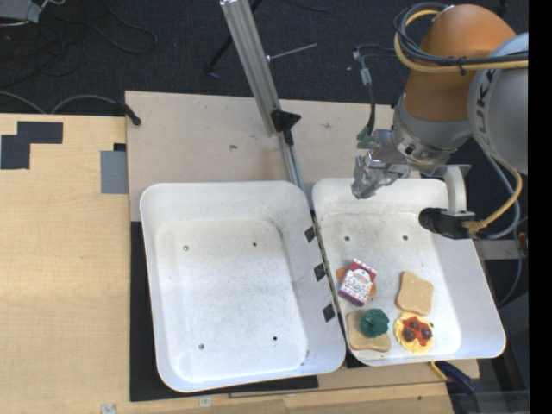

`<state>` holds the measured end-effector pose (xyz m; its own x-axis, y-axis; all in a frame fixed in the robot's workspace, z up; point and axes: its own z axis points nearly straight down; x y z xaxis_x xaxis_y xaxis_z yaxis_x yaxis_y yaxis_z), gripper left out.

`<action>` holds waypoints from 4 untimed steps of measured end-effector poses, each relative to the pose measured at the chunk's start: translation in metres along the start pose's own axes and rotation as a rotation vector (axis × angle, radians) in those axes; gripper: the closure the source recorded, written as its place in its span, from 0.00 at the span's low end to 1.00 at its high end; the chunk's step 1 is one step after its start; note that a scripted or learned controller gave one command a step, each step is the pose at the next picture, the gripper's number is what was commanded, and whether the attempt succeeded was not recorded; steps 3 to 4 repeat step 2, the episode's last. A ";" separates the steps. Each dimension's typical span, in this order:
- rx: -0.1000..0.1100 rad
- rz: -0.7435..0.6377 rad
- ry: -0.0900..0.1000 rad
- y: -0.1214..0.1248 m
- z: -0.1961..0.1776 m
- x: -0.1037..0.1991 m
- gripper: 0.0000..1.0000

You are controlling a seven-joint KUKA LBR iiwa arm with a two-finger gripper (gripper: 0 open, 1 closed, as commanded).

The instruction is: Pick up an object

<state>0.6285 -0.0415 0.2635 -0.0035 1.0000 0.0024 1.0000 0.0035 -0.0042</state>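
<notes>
A grey-and-orange robot arm (457, 76) reaches in from the right, its hand (371, 179) poised above the far edge of the right bin (388, 222). Clustered at that bin's near end lie a small red-and-white carton (357, 283), two slices of toast (415, 293), a green piece (374, 322) and a pizza-like toy (415, 332). The left bin (224, 274) sits alongside on the tabletop (60, 274).

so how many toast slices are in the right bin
2. One toast slice lies bare toward the bin's right side. The other sits at the near edge with a green toy on top. More may be hidden under other items.
</notes>
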 end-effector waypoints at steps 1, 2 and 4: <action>0.001 0.000 -0.001 -0.003 0.012 0.047 1.00; -0.001 0.000 -0.001 -0.002 0.014 0.103 1.00; -0.001 0.000 -0.001 -0.002 0.014 0.103 1.00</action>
